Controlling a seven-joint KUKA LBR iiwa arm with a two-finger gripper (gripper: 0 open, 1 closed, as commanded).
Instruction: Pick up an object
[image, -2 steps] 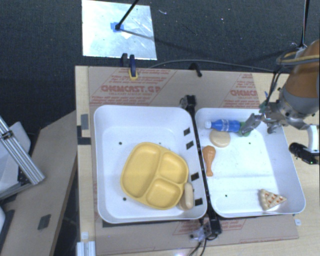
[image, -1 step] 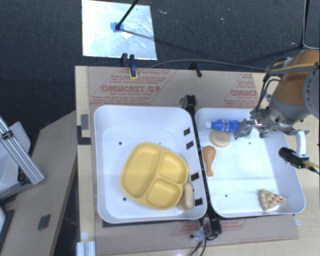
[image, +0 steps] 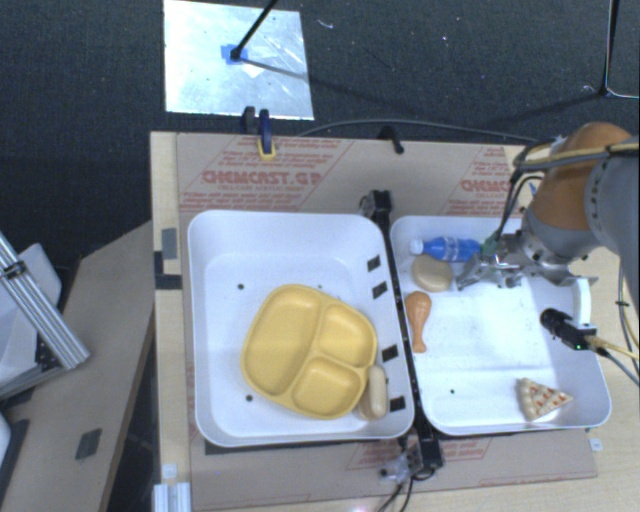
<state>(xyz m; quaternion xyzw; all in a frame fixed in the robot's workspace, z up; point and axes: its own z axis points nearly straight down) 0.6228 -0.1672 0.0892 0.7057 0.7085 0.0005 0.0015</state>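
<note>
Camera view, from above and at a slant, takes in two shallow white bins side by side on a bench. Left bin (image: 215, 300) holds a yellow divided plate (image: 310, 350) near its middle, with three compartments showing, and a small tan bread roll (image: 375, 392) touching the plate's edge at about 4 o'clock from the plate's centre. Right bin (image: 590, 395) holds four loose things. A blue-capped water bottle (image: 447, 247) lies on its side at roughly 11 o'clock in that bin, close to the back wall. Just below it, touching or nearly so, sits a pale beige rounded piece (image: 432, 273). An orange toy drumstick (image: 418, 318) lies at about 9 o'clock, close beside the divider between the bins, its long axis running roughly 12 to 6. A pizza slice (image: 541, 398) rests at 5 o'clock, near the front right corner, well apart from the rest.

From 3 o'clock the grey arm (image: 610, 205) with its orange band (image: 565, 190) reaches in over the right bin. Its gripper (image: 480, 275) hangs low at about 12 to 1 o'clock in that bin, just right of the bottle and the beige piece. How far the gripper is open cannot be told at this size, and nothing can be made out in its grasp.
</note>
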